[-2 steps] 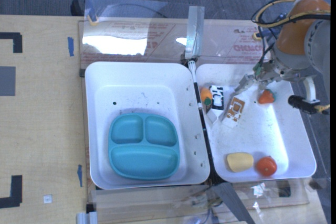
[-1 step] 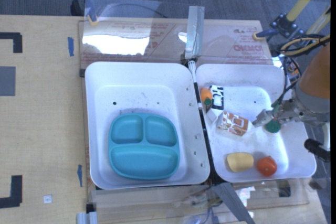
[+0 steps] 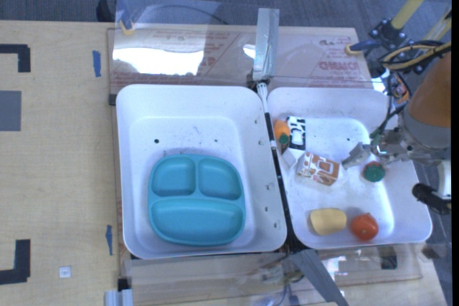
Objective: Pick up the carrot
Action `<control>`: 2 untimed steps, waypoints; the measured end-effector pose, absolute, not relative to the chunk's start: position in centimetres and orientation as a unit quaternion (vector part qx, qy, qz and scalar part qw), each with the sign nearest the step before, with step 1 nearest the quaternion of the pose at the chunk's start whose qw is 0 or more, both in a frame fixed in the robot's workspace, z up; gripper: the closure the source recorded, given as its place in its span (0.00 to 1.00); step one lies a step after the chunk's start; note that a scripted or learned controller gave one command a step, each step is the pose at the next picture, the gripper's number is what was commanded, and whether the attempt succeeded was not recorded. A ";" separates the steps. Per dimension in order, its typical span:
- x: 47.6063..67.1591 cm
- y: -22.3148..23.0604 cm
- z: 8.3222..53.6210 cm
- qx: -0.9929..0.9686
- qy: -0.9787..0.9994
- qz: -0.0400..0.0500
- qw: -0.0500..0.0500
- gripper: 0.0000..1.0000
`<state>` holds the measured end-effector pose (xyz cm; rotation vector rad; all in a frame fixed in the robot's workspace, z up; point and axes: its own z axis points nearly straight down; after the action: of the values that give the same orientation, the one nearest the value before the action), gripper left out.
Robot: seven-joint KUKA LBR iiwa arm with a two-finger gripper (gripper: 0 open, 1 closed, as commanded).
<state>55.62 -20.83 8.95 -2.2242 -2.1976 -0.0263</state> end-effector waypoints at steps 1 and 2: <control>55.7 -21.3 9.9 -0.712 -0.702 -0.006 -0.002 1.00; 48.0 -20.7 8.7 -0.792 -0.611 -0.001 -0.001 1.00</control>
<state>48.02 -20.75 8.68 -2.4881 -1.9202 -0.0032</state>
